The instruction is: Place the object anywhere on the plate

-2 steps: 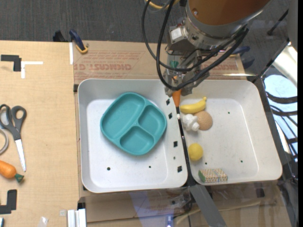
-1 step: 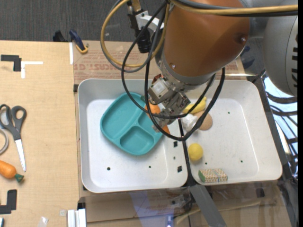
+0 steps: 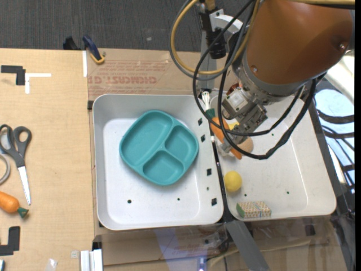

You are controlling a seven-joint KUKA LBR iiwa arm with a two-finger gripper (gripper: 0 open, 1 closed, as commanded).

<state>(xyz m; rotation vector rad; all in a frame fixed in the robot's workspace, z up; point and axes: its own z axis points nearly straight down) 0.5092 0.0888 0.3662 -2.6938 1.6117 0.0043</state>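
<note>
On the bench's left edge lay a pair of scissors [image 3: 17, 151] and, nearer the front corner, a small toy carrot [image 3: 9, 203], both well apart from the bins.

The left bin [image 3: 107, 208] held the teal plate [image 3: 159, 147], a divided dish with three compartments, sitting toward the bin's back and centre. All three compartments showed bare teal, so by this evidence nothing had been placed yet and the whole of the delivery remained.

Across the shared wall, the gripper [image 3: 228, 143] hung low over the back-left corner of the right bin [image 3: 316, 202], close to that wall. An orange object [image 3: 217, 132] lay right at it, with a tan, rounded piece [image 3: 243, 145] just beside; whether these were one thing or two was unclear. The wrist hardware and cables covered the tips, so it could not be told how wide the jaws stood or whether they had hold of anything.

Toward the right bin's front lay a yellow lemon [image 3: 233, 181], and at the front edge a small speckled block [image 3: 254, 209].

The task seemed at its pickup stage: a grasp was not confirmed, and the lift, the carry across the wall and the release over the plate were all left to do.
</note>
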